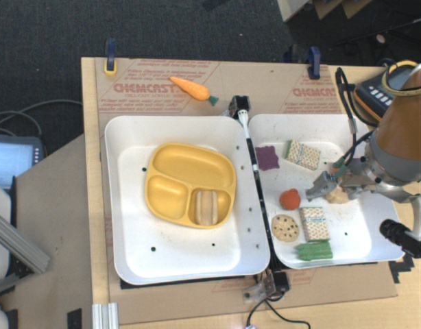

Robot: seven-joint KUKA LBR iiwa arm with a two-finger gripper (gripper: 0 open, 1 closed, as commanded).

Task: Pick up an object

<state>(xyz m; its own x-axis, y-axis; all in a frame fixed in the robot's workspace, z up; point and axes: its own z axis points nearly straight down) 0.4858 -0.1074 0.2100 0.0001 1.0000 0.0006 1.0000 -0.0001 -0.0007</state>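
Observation:
My gripper [325,187] hangs low over the middle of the right bin [354,249], reaching in from the right. A small beige object [341,197] lies just under and behind it, partly hidden. To its left sits a red tomato [289,199]. Below it lie a speckled sandwich block [314,223], a cookie [285,227] and a green piece [314,251]. Further back rest a purple piece [267,157] and a second speckled block [304,155].
The left bin [128,232] holds a yellow divided plate [190,163] with a pale bread-like piece [206,206] in one compartment. An orange carrot [190,88] lies on the cardboard behind the bins. A black clamp [239,105] sits where the bins meet.

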